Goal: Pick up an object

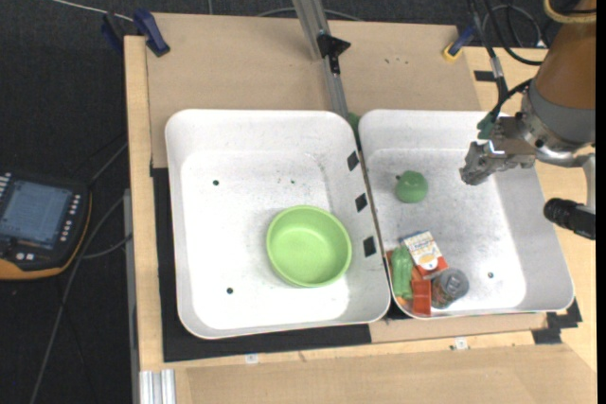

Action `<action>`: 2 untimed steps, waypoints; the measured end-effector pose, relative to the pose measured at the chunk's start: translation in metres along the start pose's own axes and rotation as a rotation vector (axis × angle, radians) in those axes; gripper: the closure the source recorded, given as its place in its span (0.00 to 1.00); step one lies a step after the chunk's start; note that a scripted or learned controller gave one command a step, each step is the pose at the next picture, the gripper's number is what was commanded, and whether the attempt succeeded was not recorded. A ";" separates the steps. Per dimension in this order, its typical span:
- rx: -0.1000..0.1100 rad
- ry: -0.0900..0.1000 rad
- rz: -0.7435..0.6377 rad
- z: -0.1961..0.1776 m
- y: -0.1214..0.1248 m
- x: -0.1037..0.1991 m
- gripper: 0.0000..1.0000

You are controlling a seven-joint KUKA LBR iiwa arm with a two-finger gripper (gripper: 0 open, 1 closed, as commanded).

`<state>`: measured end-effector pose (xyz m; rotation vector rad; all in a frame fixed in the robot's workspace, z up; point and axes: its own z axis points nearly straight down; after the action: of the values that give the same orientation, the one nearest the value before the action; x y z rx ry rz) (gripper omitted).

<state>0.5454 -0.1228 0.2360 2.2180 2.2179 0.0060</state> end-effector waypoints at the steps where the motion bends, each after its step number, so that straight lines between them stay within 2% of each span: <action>1: 0.001 0.000 0.000 -0.052 0.001 0.000 1.00; 2: 0.006 0.002 -0.004 -0.050 0.019 0.048 1.00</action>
<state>0.5643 -0.0745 0.2858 2.2172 2.2263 0.0016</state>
